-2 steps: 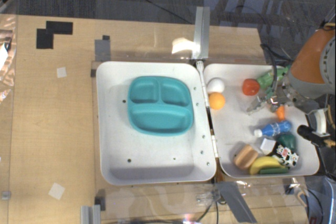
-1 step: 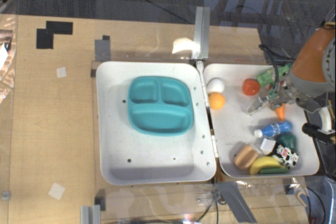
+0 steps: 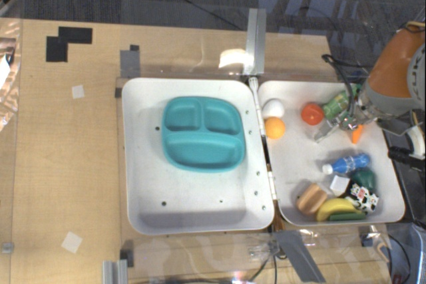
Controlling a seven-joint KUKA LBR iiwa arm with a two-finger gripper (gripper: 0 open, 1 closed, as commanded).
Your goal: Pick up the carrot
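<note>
Orange and small, the carrot [image 3: 357, 134] lies near the right wall of the right bin [image 3: 293, 169], just below and to the right of the tool [image 3: 341, 124]. The tool hangs low over that bin at the end of the grey arm [image 3: 399, 76], whose orange band shows above the wrist. Its metal fingers [image 3: 324, 132] point down and to the left, toward the bin floor; whether they stand apart or together cannot be told from this view, and nothing can be seen between them. The carrot sits beside the tool, not in it.

A red tomato [image 3: 311, 114] rests just left of the tool, and a green item [image 3: 336, 104] lies partly under the wrist. Against the left wall of the same bin sit a white egg [image 3: 273, 108] and an orange ball [image 3: 274, 128], one above the other. Lower down lie a blue bottle [image 3: 347, 164], a dark green object [image 3: 364, 178], a black and white toy [image 3: 363, 197], a banana [image 3: 336, 209] and a bread roll [image 3: 310, 198], crowded together at the near corner.

The left bin [image 3: 146, 163] holds a teal divided plate [image 3: 203, 133]. Both bins stand side by side on the wooden table [image 3: 60, 163].
</note>
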